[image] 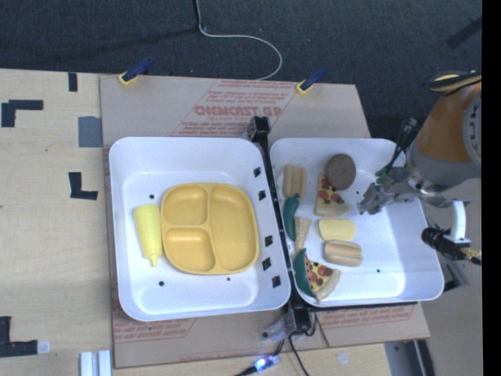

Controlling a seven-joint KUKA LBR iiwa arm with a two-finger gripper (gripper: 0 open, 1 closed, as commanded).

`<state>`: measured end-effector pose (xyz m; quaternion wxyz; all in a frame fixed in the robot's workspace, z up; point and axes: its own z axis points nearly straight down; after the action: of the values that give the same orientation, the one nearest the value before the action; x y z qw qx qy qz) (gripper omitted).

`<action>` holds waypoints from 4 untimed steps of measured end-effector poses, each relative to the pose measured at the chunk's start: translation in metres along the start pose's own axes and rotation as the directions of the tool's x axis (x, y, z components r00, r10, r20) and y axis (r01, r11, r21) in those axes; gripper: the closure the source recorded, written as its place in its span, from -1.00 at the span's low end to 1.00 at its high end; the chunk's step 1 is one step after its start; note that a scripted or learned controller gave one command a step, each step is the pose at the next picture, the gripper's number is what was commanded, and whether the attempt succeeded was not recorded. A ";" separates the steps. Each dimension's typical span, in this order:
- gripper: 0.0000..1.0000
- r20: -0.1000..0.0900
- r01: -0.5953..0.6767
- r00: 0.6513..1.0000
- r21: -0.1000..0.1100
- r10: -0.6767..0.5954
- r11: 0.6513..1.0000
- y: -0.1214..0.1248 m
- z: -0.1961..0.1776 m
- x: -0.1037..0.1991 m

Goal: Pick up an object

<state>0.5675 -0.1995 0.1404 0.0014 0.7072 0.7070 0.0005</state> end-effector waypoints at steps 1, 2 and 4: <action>1.00 0.001 0.001 1.000 -0.002 -0.001 1.000 0.006 -0.059 -0.008; 1.00 -0.001 0.001 1.000 0.001 -0.001 1.000 0.007 -0.085 -0.007; 1.00 -0.003 0.007 1.000 0.003 -0.007 1.000 -0.009 -0.087 0.102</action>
<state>0.5581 -0.0971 0.2277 -0.0009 0.7047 0.7095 0.0005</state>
